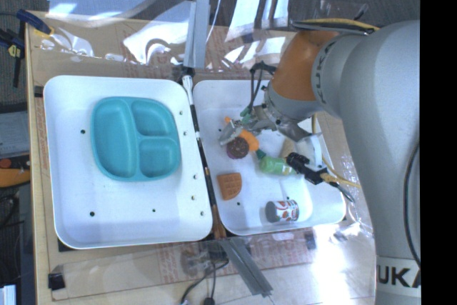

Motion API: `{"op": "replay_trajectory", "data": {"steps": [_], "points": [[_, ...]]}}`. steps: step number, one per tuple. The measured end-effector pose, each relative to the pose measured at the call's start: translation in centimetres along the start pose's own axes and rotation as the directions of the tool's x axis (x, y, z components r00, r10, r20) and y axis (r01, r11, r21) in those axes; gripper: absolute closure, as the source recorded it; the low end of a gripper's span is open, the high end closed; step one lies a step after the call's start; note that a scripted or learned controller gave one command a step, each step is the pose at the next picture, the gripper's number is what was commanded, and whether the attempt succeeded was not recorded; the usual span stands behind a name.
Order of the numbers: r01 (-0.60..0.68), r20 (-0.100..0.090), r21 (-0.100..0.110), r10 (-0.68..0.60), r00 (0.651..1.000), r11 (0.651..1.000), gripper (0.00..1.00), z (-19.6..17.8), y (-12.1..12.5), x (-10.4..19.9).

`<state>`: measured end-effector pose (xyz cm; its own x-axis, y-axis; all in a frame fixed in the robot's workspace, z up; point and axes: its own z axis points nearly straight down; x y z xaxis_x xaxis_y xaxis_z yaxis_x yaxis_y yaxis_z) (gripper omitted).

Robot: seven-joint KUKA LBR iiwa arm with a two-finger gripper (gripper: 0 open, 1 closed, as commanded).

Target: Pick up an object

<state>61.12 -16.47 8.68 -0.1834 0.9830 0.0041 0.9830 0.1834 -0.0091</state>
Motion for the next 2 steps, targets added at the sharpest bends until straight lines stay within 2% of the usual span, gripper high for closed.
{"op": "replay_trajectory", "data": {"steps": [1, 2], "points": [[0.004, -0.001, 0.007, -0.004, 1.0, 1.0, 1.0, -0.6, 0.0, 0.0], [-0.076, 0.002, -0.005, 0.076, 0.997, 0.997, 1.0, -12.0, 1.1, -2.3]]}}
